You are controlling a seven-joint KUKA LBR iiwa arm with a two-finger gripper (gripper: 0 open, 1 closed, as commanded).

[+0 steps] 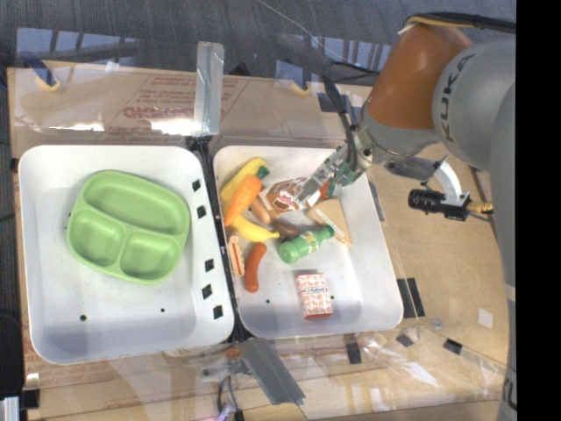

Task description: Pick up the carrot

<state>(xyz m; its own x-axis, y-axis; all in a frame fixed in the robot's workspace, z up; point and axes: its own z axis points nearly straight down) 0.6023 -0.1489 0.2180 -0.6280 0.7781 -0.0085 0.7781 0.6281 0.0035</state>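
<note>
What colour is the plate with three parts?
Light green plate, seen in the camera view, in the left bin.

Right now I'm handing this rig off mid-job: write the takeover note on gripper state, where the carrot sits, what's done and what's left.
Gripper: low in the right white bin, over a red-and-white snack packet; I can't tell its state, and no carrot shows in it.
Orange tapered carrot: lying in that bin's left part, between a yellow banana and a second yellow piece, left of the gripper.
Green divided plate: in the left white bin.
Done: arm is down in the right bin.
Left: shift left to the carrot, grasp, lift.
</note>
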